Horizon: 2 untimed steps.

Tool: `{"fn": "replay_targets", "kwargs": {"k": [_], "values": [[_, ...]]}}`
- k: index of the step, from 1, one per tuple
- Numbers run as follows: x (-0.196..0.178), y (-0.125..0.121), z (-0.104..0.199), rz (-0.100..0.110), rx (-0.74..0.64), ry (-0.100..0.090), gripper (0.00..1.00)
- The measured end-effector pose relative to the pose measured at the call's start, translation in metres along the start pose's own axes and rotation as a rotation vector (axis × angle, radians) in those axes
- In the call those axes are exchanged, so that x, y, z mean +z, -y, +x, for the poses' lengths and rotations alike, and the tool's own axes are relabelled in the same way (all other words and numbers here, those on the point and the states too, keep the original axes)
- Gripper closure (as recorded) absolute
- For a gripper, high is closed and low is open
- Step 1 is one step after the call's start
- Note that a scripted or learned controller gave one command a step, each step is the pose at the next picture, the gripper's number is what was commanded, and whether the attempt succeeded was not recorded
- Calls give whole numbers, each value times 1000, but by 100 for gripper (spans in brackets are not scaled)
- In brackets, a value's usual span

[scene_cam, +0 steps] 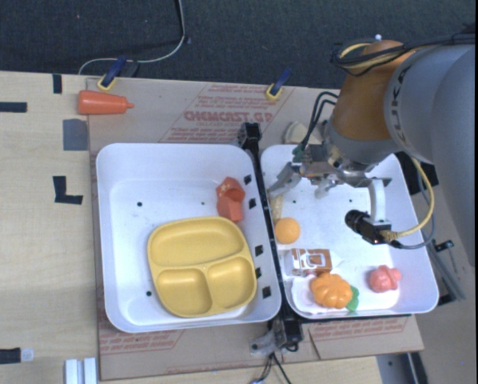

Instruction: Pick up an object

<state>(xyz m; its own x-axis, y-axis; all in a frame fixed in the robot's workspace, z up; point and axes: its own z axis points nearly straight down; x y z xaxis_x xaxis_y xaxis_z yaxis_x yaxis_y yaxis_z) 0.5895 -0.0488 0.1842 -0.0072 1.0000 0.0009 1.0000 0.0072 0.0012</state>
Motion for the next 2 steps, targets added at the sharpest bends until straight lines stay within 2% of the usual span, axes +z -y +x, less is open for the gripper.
{"fn": "replay_targets", "kwargs": {"k": [1,2], "values": [[0,-37,-21,0,5,2,0],[0,33,-3,8,7,0,0]]}}
